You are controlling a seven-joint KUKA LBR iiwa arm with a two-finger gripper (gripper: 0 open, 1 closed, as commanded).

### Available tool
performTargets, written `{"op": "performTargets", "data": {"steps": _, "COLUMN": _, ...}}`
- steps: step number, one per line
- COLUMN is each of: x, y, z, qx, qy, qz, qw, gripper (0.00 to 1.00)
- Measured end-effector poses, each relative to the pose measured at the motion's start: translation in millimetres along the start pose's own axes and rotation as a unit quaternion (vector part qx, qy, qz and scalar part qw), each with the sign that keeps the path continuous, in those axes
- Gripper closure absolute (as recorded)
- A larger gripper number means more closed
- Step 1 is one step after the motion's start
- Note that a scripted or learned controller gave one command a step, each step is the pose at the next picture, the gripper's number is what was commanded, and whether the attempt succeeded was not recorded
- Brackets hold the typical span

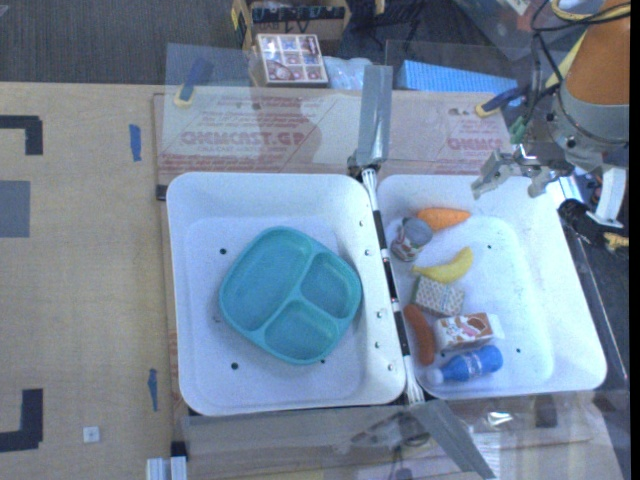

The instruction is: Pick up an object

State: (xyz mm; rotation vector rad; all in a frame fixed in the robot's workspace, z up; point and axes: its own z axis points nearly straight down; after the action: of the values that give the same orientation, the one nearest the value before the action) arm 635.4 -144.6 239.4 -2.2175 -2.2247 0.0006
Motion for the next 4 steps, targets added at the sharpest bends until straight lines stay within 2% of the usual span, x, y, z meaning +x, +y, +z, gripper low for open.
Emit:
{"op": "performTargets", "data": {"steps": 1, "x": 27.4, "y": -4.1, "z": 121.1, "qx": -0.002, "qy": 0.0, "qz": 0.025, "qw": 0.9997, "gripper": 0.0}}
{"op": "performTargets", "data": {"steps": 2, "x": -24.3, "y": -43.2, "z": 151.5, "qx": -0.002, "qy": 0.0, "qz": -0.031, "qw": 0.9995, "gripper": 0.0}}
{"op": "performTargets", "data": {"steps": 3, "x": -25.9, "y": -42.1, "z": 140.2, "qx": -0.005, "qy": 0.0, "qz": -0.029, "qw": 0.9996, "gripper": 1.0}}
{"op": "performTargets", "data": {"steps": 4, "x": -25.8, "y": -42.1, "z": 140.3, "qx": -0.005, "qy": 0.0, "qz": -0.029, "qw": 0.9996, "gripper": 0.0}}
